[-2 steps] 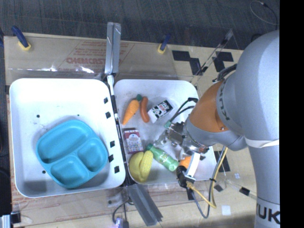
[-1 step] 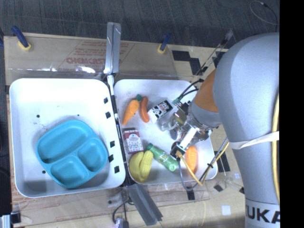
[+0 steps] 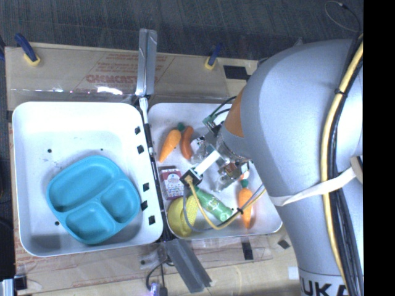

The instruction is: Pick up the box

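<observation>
Arm's in from the right, big grey body covering most of the R bin (image 3: 185,113). Gripper (image 3: 226,165) is low over the middle of that bin. Can't tell whether it's spread or pinched, too cluttered there. The box (image 3: 171,182), small and dark red w/ a pale label, lies flat at the bin's left side, right by the divider wall. It's left of the gripper and a bit nearer the camera, apart from it, not held. Just below the box sits a yellow fruit (image 3: 181,216), w/ a green bottle (image 3: 214,206) next to it. Two carrots (image 3: 170,143) lie up top and one more carrot (image 3: 246,205) sits under the arm. L bin (image 3: 62,125) has a blue divided plate (image 3: 92,199).
</observation>
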Available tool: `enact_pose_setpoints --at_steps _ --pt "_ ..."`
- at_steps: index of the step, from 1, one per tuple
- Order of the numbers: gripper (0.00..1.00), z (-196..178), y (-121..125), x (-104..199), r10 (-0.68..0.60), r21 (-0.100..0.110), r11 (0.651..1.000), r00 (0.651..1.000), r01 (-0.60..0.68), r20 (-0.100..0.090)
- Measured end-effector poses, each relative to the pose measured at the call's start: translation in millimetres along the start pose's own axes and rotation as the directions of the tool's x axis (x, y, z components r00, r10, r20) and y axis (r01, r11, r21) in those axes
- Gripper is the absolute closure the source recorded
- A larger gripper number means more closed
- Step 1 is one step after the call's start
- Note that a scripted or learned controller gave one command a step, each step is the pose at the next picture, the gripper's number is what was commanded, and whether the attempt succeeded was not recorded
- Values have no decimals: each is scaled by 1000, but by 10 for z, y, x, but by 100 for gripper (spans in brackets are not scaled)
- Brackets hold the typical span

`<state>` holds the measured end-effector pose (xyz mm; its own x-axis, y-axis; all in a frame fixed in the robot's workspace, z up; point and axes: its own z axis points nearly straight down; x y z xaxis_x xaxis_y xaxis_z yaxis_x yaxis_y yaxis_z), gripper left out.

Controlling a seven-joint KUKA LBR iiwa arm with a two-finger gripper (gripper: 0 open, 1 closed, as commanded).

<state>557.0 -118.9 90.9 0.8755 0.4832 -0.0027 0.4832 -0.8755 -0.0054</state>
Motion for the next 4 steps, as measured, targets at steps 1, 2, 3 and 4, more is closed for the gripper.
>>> enact_pose_setpoints --at_steps 1,2,3,4 --pt "0 -4 398 -638 -61 15 998 998 61 -11" --pt "0 -5 -85 187 -534 -3 845 845 534 1" --pt "0 6 -336 -313 -598 -1 802 802 598 1" --pt "100 -85 -337 -315 -600 1 800 800 600 2"
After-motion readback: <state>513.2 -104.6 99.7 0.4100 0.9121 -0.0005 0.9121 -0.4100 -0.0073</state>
